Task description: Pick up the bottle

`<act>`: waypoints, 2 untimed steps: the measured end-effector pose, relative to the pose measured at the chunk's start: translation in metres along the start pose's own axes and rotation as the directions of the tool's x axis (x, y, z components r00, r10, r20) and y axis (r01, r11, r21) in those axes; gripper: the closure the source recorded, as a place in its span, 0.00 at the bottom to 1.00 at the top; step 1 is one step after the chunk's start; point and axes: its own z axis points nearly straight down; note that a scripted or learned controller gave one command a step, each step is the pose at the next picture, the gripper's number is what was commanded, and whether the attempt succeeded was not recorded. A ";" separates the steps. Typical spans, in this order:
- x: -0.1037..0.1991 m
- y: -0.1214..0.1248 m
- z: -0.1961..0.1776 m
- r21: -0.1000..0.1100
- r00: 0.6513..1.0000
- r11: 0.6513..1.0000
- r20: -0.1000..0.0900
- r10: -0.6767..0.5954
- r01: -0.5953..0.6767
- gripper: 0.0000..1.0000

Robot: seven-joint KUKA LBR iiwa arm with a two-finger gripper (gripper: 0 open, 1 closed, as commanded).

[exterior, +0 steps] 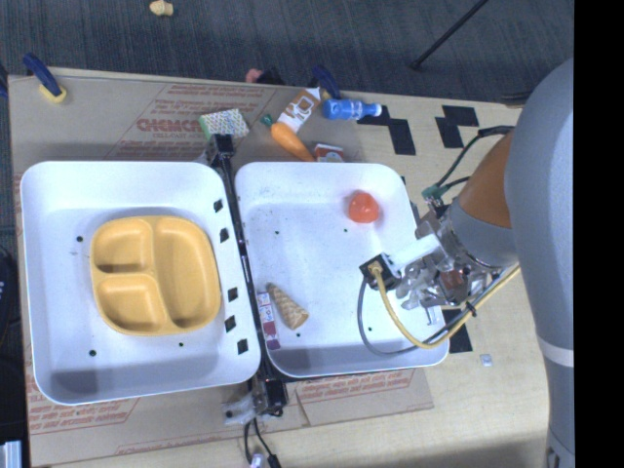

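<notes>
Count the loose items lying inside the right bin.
2: a red ball near the far right corner of the right bin, and a waffle cone near its left front. The gripper might hide more.

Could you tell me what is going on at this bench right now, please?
A grey KUKA arm reaches in from the right, its gripper over the right edge of the right bin. That bin holds a red ball and an ice-cream cone; the left bin holds a yellow divided plate. The blue bottle lies outside the bins, on the bench beyond them, not yet picked up.
</notes>
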 end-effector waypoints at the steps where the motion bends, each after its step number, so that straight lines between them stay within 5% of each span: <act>1: -0.008 0.036 0.002 -0.001 1.000 1.000 0.000 -0.010 0.010 1.00; 2: -0.004 0.020 0.008 0.002 0.994 0.994 0.001 -0.109 0.109 1.00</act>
